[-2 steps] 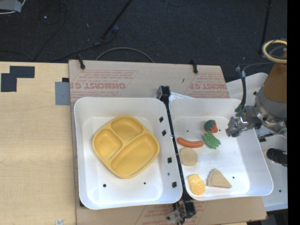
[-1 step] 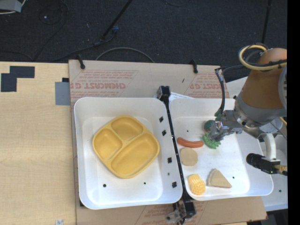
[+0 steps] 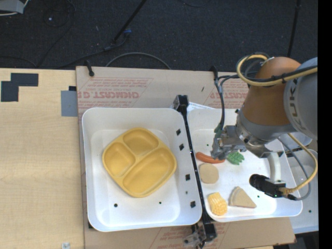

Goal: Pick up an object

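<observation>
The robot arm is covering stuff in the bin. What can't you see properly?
- Gripper, camera view: the arm's bulk above it leaves its fingers too dark and small to read.
- Carrot: the gripper covers its right end.
- Green toy: partly under the arm, shape unclear.
- Right bin: the arm hides its far right side.

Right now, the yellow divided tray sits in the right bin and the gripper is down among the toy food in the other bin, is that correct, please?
Not quite: the camera view shows the yellow divided tray in the left bin. The gripper is down among the toy food in the other bin, as you said.
</observation>
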You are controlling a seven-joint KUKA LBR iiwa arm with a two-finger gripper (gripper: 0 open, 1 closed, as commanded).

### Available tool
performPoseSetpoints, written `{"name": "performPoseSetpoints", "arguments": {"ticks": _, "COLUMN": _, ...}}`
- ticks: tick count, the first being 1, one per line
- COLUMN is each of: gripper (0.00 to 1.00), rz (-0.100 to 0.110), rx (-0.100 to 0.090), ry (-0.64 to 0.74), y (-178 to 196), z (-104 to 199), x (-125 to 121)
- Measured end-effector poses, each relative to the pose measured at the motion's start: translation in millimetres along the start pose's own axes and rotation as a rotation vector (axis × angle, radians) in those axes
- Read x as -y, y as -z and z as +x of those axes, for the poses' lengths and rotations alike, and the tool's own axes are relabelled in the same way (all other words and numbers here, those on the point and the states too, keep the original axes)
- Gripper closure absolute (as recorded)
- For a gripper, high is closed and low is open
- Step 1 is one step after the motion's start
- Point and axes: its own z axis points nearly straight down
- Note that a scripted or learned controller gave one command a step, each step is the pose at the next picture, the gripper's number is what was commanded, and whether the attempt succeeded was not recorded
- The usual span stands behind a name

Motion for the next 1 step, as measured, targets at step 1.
{"name": "performPoseSetpoints", "arguments": {"ticks": 1, "gripper": 1.00, "rz": 0.000, "rx": 0.000, "ry": 0.000, "y": -6.5, "z": 50.3, "x": 4.5}}
